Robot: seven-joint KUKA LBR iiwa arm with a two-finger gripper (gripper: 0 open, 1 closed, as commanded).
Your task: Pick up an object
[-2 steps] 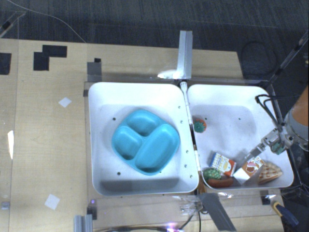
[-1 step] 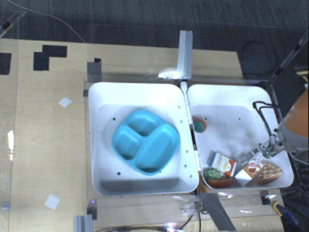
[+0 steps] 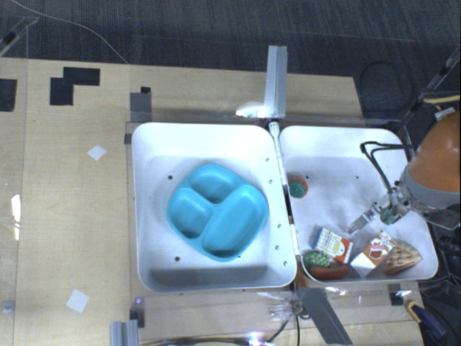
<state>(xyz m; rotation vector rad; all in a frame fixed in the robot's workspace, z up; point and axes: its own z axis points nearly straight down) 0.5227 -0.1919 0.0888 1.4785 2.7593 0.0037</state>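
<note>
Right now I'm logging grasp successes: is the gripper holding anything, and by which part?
Nothing is held. The gripper hangs over bare floor of the right bin, fingers open, apart from the toy items below it.

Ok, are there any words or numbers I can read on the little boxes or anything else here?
None can be read.
Small orange-and-white printed carton: has printing, too small and blurred.
White-and-brown printed packet: blurred too.
Blue three-part plastic plate: no writing seen.

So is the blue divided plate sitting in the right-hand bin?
No, the blue divided plate lies in the left bin.
</note>
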